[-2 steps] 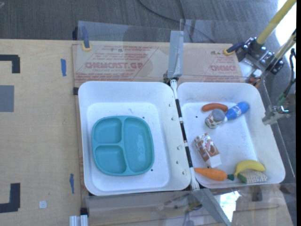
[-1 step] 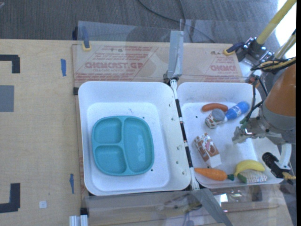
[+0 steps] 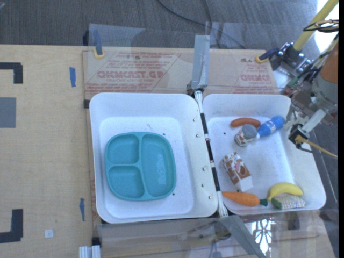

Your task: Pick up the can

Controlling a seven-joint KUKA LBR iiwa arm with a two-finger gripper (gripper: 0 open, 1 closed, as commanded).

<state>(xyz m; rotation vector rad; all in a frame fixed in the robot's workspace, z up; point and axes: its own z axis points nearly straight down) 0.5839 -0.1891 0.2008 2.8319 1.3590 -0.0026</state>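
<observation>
**Arm parked at the right bin's far edge, can lying in the bin**

Camera view: The arm comes in from the right, its orange band just visible at the frame's edge, and the gripper (image 3: 305,123) hangs over the right rim of the right bin (image 3: 317,190), at the bin's upper right. Its white and dark parts point down and to the left, toward the bin's inside. Whether it is open or closed cannot be told from this angle; nothing is seen held in it.

The can (image 3: 245,137) lies on the floor of the right bin, well to the left of the gripper and slightly lower in the picture. Between the can and the gripper lies a blue bottle (image 3: 270,126), its end touching or almost touching the can. Just above the can is a sausage (image 3: 245,122). Farther from the gripper, toward the bin's near side, sit a small carton (image 3: 237,170), a carrot (image 3: 243,198) and a banana (image 3: 285,189).

Beyond the can, across the divide, the left bin (image 3: 102,112) holds a teal divided plate (image 3: 141,165). Both bins rest on the worktop (image 3: 37,144).
</observation>
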